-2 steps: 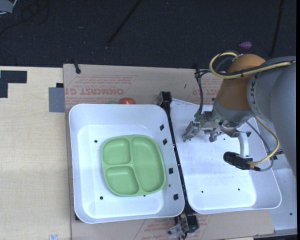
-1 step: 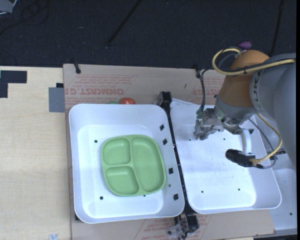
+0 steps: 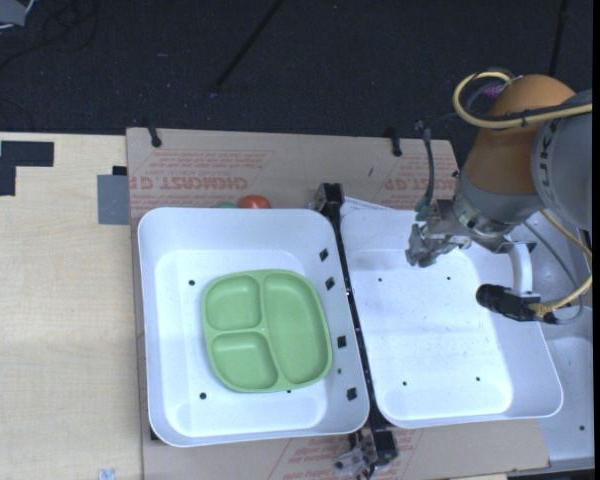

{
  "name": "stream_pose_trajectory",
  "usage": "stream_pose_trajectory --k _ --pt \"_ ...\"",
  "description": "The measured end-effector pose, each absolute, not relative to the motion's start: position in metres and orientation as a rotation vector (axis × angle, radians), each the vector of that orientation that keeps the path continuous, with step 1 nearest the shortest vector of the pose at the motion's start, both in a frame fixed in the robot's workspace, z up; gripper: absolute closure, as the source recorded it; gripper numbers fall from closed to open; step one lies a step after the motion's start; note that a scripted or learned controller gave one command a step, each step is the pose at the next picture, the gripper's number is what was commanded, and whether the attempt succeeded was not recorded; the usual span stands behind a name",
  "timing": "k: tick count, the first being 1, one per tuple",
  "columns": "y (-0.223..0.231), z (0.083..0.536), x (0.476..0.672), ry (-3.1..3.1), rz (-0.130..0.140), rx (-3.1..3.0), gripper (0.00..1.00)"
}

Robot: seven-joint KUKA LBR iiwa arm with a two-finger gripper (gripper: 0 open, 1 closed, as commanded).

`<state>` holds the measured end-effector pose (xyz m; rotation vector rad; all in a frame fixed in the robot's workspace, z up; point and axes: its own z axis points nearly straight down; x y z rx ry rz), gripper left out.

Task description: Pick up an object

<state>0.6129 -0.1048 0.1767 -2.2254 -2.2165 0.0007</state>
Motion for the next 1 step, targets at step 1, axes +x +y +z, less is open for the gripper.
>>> stream_pose_trajectory --k 1 --pt "-0.1102 0.2385 0.6095 -2.218 -0.003 -2.228 1.0"
